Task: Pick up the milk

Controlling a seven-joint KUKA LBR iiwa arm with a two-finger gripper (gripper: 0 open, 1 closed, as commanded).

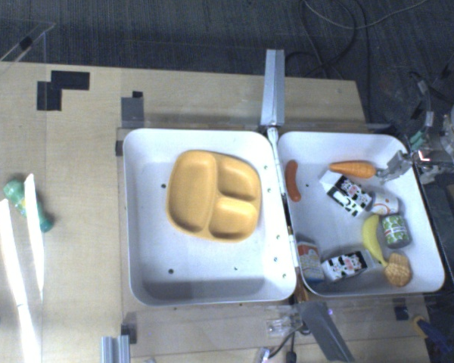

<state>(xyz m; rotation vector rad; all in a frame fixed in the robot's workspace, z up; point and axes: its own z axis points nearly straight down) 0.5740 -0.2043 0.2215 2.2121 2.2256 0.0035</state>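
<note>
While the gripper [399, 165] hovers at right bin's [431, 278] upper-right edge, finger state unclear, black-and-white cow-print milk carton [348, 196] lies ungrasped mid-bin below the orange carrot [352, 169]; pick not started

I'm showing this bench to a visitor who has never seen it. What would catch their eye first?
Most likely the big yellow divided tray, lying alone in the left bin. Next, the crowded right bin: a carrot and sausage near the top, two cow-patterned milk cartons, and a banana, can and waffle lower right. The gripper hovers at that bin's upper right edge.
</note>
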